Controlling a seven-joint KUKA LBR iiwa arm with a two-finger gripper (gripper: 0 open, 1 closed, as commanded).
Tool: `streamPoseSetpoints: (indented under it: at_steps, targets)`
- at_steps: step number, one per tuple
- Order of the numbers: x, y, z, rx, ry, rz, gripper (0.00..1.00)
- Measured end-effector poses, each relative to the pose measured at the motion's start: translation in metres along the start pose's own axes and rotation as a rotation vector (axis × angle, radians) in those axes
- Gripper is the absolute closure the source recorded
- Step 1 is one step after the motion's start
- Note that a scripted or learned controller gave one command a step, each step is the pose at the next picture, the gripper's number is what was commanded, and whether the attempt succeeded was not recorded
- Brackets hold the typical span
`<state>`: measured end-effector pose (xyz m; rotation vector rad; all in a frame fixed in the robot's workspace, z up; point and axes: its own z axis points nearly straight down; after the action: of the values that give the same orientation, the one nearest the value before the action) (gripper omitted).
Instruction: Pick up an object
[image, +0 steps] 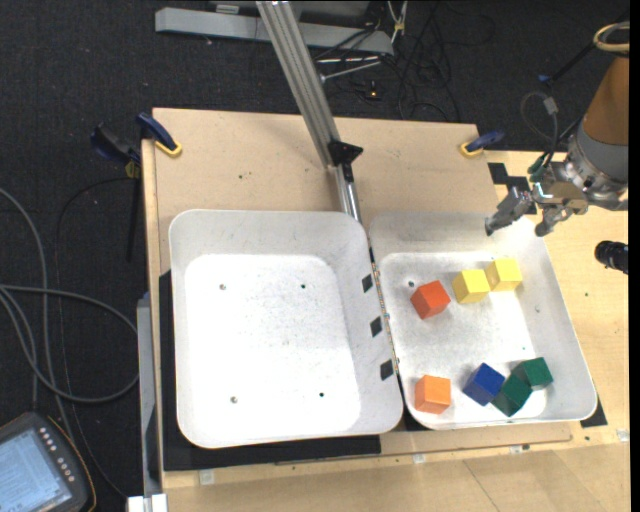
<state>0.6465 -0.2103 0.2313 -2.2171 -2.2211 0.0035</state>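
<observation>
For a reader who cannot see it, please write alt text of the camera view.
The gripper hangs open and holds nothing above the far rim of the right bin, where seven small blocks lie: two yellow, two orange, one blue, two green. The left bin lies beside it.

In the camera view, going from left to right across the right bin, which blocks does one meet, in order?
Red-orange block → orange block → first yellow block → blue block → second yellow block. The two green blocks, far right, overlap, so I leave them out.
</observation>
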Motion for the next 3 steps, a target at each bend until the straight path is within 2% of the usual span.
streamPoseSetpoints:
  at_steps: [1,2,3]
  targets:
    - [0.000,0.001,-0.003,-0.004,-0.002,-0.002,0.00]
    - [-0.005,-0.002,0.059,0.001,-0.001,0.002,0.00]
    - [-0.003,0.002,0.102,-0.005,-0.003,-0.001,0.00]
